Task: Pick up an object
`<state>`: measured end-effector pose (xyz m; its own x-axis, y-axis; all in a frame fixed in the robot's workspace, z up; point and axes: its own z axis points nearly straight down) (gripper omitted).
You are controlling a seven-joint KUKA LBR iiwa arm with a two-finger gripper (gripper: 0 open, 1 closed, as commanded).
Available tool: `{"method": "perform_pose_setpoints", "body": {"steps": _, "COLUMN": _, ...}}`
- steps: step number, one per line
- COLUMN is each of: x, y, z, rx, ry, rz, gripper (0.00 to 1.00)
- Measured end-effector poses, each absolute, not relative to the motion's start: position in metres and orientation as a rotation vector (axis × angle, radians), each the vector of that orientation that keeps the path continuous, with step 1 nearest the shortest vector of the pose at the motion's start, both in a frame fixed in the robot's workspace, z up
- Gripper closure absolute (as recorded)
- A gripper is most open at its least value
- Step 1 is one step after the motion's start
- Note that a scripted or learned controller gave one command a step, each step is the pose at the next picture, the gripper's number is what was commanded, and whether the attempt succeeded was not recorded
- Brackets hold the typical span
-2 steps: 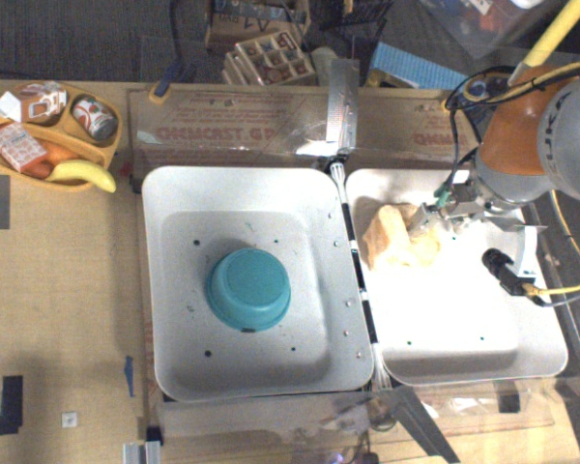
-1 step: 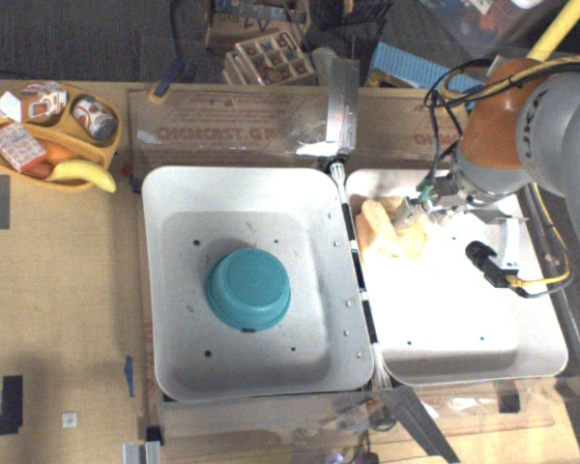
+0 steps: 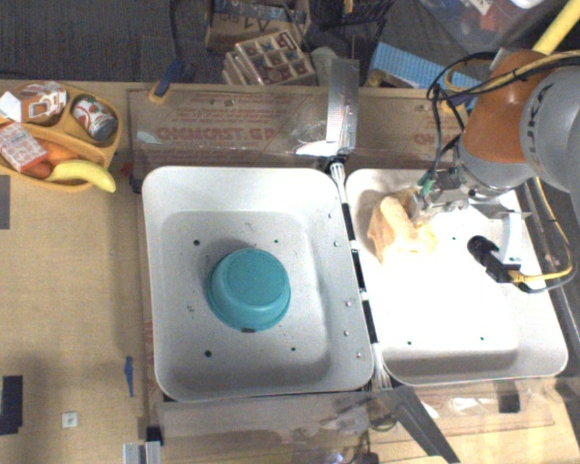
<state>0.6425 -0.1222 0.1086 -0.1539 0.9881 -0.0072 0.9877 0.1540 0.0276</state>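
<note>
Pincer sits low in the right bin, near that bin's far-left corner, and its tip meets the upper right edge of a tan, crumpled lump that looks like a sponge or a piece of bread; I cannot make out which. From my screen I cannot tell whether the pincer is spread or closed, nor whether it has any grip on the lump, since the wrist hides the contact. The lump lies on the bin floor just left of and slightly nearer than the pincer.

Right of the pincer and a little nearer, a black fitting with a yellow cable hangs over the same bin. Well to the left and nearer me, a teal bowl rests upside down in the middle of the left bin.

Directly right of the pincer rises the grey arm with its orange band. Far off to the left, on the counter, I see a yellow tray carrying a banana and small packets.
</note>
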Motion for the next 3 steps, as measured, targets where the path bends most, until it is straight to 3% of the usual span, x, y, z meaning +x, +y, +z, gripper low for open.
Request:
{"method": "perform_pose_setpoints", "body": {"steps": 1, "x": 0.642, "y": -0.122, "z": 0.109, "rx": 2.028, "ry": 2.368, "rz": 0.025, "gripper": 0.0}}
{"method": "perform_pose_setpoints", "body": {"steps": 2, "x": 0.67, "y": -0.111, "z": 0.096, "rx": 1.879, "ry": 2.499, "rz": 0.003, "gripper": 0.0}}
{"method": "perform_pose_setpoints", "body": {"steps": 3, "x": 0.67, "y": -0.11, "z": 0.096, "rx": 1.767, "ry": 2.58, "rz": -0.007, "gripper": 0.0}}
